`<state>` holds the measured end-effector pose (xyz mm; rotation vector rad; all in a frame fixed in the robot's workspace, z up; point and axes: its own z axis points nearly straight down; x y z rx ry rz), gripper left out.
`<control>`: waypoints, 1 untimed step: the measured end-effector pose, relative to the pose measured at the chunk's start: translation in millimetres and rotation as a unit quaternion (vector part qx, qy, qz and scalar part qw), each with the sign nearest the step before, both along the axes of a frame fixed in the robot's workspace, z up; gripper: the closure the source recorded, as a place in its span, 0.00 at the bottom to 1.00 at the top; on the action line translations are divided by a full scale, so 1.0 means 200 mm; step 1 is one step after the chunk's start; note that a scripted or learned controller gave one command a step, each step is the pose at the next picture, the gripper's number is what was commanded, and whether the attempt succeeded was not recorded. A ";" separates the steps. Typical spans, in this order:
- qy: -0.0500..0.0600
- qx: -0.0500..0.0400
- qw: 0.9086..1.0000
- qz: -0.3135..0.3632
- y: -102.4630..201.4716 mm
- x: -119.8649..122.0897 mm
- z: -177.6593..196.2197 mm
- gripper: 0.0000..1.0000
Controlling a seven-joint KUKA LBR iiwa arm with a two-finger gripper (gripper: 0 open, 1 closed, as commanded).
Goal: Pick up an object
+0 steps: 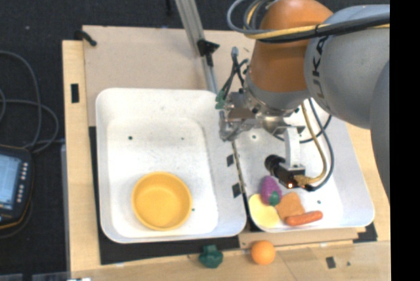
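Note:
My gripper hangs under the grey and orange wrist, over the rim between the two bins at the right bin's far-left side. Nothing shows in it. Clustered in the right bin's near-left corner are a purple piece, a pale yellow piece, an orange-brown piece and a red-orange stick. They lie well in front of the gripper. A yellow bowl stands in the left bin, near its front.
An orange ball and a green toy rest on the bench in front of the bins. A slanted metal rail rises behind the bins. A handheld panel sits at the far left.

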<state>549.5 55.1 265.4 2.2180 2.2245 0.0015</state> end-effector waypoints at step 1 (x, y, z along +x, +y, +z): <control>0.000 0.001 1.000 -0.001 0.00 0.00 0.00 0.00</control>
